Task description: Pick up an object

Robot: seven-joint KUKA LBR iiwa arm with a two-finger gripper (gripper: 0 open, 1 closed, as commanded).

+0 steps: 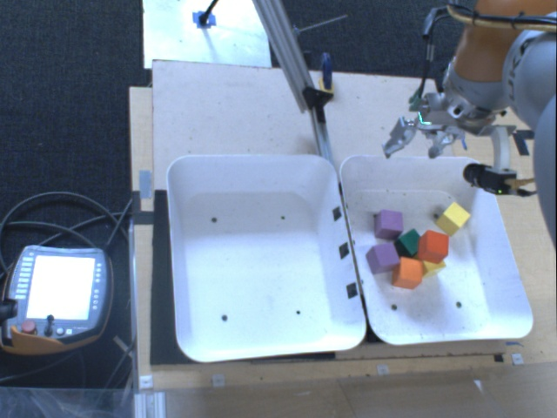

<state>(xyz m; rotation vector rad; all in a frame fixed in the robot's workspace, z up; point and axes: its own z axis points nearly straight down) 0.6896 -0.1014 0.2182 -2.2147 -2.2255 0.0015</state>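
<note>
At the far left you are seeing a teach pendant (54, 296) lying off the worktop (235, 111), its pale screen facing up and its cables looping round it. Next, the left bin (187, 181) is sitting on the worktop, touching the right bin (513, 307) along their shared edge. A slanted metal rail (283, 37) is running down toward the gap between them. In the right bin the blocks are clustering near the middle: two purple cubes (388, 224), one above the other, then a green cube (407, 242) wedged among them, an orange cube (406, 273) in front, a red-orange cube (433, 246) just beside it, and a yellow cube (452, 218) lying slightly apart toward the far right wall. Above that bin's back rim, the pincer (419, 139) is hanging with its fingers spread apart and nothing between them, well clear of the blocks.
</note>
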